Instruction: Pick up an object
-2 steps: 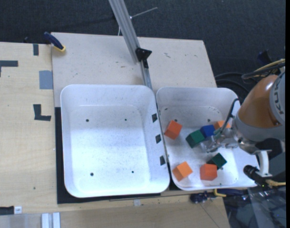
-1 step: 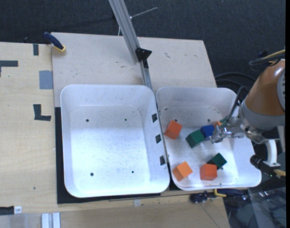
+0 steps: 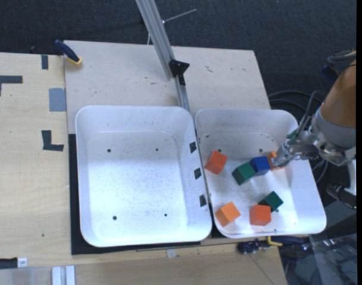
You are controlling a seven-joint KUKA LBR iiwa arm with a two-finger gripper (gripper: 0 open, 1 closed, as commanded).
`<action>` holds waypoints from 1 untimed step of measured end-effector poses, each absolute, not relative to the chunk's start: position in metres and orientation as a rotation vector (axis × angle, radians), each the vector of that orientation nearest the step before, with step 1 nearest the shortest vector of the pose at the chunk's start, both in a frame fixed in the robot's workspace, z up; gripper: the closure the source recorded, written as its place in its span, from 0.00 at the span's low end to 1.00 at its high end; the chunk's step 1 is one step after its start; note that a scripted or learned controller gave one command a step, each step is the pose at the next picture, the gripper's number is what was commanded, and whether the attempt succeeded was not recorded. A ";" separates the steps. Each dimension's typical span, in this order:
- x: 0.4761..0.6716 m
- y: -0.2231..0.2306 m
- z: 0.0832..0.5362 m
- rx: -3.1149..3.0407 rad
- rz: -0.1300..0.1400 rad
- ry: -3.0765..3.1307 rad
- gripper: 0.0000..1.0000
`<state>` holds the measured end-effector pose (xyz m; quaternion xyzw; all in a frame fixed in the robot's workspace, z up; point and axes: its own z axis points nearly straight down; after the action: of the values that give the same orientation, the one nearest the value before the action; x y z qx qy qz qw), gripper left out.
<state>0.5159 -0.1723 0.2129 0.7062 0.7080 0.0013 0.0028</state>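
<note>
Jaws [image 3: 280,157], grip unclear, sit beside the unlabelled blue block [image 3: 260,164] in the right bin [image 3: 240,119].

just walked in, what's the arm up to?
The KUKA arm is reaching in from the right over the right bin, pincer down beside the blue block, which sits against a green block. No block can be seen between its fingers, so no confirmed pick yet. Three orange blocks and another green one lie loose in the same bin. The left bin sits alongside.
</note>
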 end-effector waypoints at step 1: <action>0.517 -0.172 0.258 2.216 0.003 2.221 1.00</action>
<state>0.5171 -0.1722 0.2579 0.7064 0.7079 0.0009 0.0021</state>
